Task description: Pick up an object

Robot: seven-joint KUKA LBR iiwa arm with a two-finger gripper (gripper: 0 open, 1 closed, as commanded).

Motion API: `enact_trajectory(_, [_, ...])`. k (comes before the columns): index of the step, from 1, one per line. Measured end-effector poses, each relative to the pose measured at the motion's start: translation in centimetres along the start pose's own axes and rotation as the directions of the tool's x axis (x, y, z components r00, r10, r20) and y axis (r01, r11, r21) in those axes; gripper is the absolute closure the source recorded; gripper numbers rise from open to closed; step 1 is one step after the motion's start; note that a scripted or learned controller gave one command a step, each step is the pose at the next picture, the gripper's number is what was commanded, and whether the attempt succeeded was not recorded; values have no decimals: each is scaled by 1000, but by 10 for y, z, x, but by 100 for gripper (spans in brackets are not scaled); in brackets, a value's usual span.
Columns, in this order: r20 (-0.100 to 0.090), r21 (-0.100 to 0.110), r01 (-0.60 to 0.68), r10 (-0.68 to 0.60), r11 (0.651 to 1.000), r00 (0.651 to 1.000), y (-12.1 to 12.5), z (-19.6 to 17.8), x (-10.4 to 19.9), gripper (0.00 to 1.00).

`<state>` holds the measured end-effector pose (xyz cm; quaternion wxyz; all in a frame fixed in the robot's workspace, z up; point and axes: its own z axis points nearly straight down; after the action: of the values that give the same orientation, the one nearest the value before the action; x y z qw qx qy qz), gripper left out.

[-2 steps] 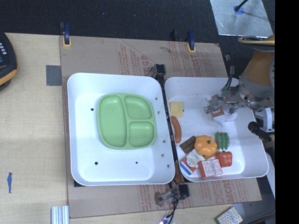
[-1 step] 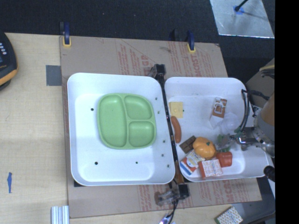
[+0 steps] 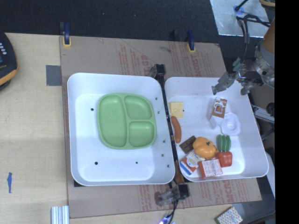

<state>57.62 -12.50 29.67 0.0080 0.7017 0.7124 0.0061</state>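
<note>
End effector (image 3: 228, 82) sits over far right edge of the right bin (image 3: 198, 87), near its far right corner; fingers look spread wide w/ nothing between them. Right bin holds the pickable items: yellow cheese slice (image 3: 176, 109) and sausage (image 3: 176, 128) along its left edge, brown packet (image 3: 218, 108) and white cup (image 3: 230, 124) towards its right side, orange pepper (image 3: 204, 147), green veg (image 3: 224, 142), tomato (image 3: 224, 158) and red-white carton (image 3: 210, 168) bunched at its near edge. Left bin (image 3: 79, 125) carries a green divided plate (image 3: 126, 121), approx. centred.
</note>
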Motion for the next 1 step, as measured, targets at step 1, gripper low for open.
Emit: enact_trajectory(1, [-6, 40, -9, 9, 999, 1000, -50, 186, 27, 0])
